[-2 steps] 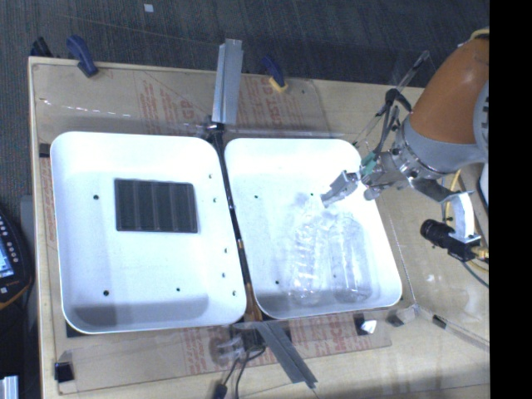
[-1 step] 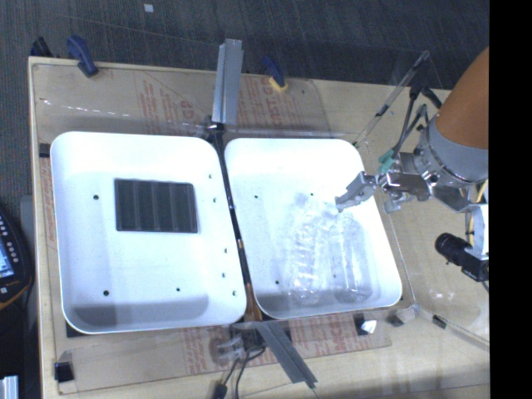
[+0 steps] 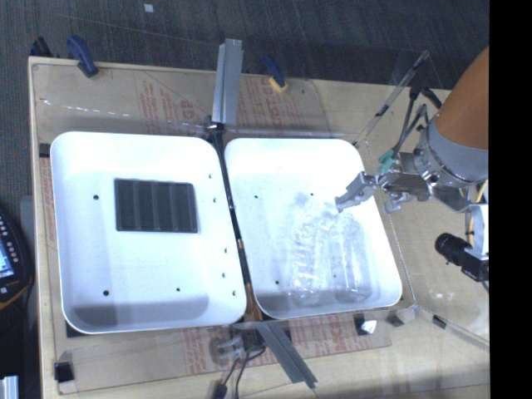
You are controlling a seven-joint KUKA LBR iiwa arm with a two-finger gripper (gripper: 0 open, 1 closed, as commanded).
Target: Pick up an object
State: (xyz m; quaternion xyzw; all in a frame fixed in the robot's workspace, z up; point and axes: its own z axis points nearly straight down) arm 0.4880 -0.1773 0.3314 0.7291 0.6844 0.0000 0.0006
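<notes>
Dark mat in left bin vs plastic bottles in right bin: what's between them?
In the camera view: bare white floor, then the two bins' meeting rims, between the dark mat and the plastic bottles.

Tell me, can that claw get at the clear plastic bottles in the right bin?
Probably yes. The claw hangs just above the clear bottles in the right bin, with nothing lying between them.
</notes>
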